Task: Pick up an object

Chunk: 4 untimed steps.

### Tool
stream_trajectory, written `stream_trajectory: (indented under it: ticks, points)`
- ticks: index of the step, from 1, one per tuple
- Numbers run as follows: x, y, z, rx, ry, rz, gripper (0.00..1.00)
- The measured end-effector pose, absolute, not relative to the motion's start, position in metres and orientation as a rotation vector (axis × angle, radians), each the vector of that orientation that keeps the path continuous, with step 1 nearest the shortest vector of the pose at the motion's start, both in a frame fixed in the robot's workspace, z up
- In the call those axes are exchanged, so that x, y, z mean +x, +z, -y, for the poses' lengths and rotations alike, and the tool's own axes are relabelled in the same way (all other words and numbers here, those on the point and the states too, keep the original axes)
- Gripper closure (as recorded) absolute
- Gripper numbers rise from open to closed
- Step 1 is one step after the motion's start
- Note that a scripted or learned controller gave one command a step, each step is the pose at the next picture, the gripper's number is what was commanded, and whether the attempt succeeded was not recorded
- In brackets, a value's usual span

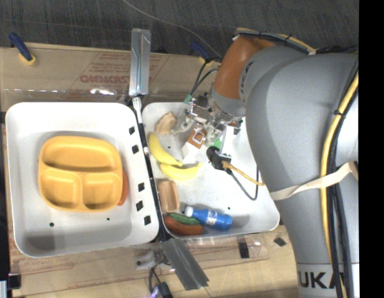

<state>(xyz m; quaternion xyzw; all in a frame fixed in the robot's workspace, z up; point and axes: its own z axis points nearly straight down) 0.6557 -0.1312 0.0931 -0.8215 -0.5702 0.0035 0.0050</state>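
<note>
— What lies to the far left of your pincer?

— A yellow tray (81,172) with three compartments, sitting in the left bin (18,166), well apart from me.

— And closer in?

— The metal divider (140,67) between the bins, then the right bin (260,210), where I am. Just left of my pincer (197,129) and a little below it lies a banana (170,162), curved. A pale lump (165,124) sits above the banana's upper end, beside my pincer.

— Are you holding anything?

— I cannot tell. My pincer hangs low over the bin's upper part, and its tips are lost in clutter.

— What lies below you?

— A tan block (168,195), a red-brown sausage shape (182,225), and a blue bottle (210,217) lying on its side, touching it.

— To your right?

— My own grey arm (297,123) with its orange band (232,67).
</note>
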Motion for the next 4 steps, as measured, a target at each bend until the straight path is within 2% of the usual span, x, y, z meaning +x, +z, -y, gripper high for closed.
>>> stream_trajectory:
  ticks: [1, 2, 3, 4]
  points:
    - [0.658, 0.096, 0.161, -2.404, -0.002, 2.010, 0.00]
    - [0.655, 0.093, 0.143, -2.544, 0.011, 1.832, 0.00]
    - [0.657, 0.103, 0.142, -2.539, 0.009, 1.840, 1.00]
    - [0.619, 0.201, 0.138, -2.538, -0.009, 1.860, 1.00]
